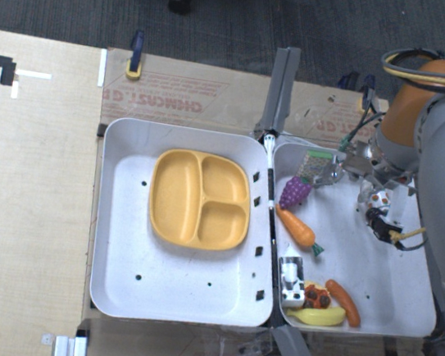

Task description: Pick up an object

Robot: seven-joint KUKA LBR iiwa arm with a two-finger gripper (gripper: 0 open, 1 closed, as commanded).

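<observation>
Red print is seen on the brown cardboard sheet [193, 94] lying behind the 2 white bins. The lettering is turned upside down relative to the camera and runs along the sheet's upper part. It appears to read "CHEMICAL GE", though the letters are small and blurred, so the reading is not certain. Fainter red marks further right on the same sheet cannot be made out. No numbers can be read anywhere.
</observation>
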